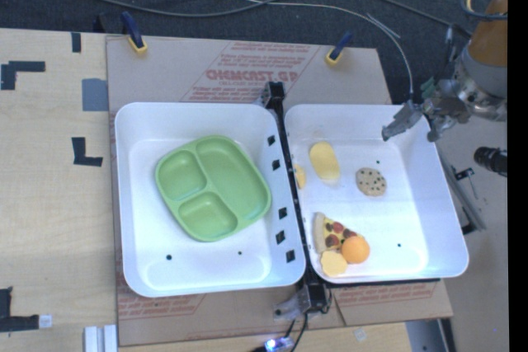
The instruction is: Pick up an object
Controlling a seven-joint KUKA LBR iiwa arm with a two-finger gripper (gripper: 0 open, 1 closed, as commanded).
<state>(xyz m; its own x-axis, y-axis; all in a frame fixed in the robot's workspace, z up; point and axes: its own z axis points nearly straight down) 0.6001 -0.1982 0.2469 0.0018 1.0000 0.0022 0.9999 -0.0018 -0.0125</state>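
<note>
2 white bins sit side by side on the cardboard sheet (247, 70). The left bin (140, 260) carries a green divided plate (213, 187), 3 compartments, lying flat near the middle. The right bin (429, 251) has the food: a pizza slice (330, 232) near the front wall, an orange ball (355, 250) touching it, a pale round piece (333, 264) just beside both. Further back, a yellow oblong piece (324, 161), and a chocolate-chip cookie (371, 182) lying apart to its right. The gripper (410, 124) hangs over the right bin's back-right corner, fingers spread apart, nothing between them, well clear of the cookie.
</note>
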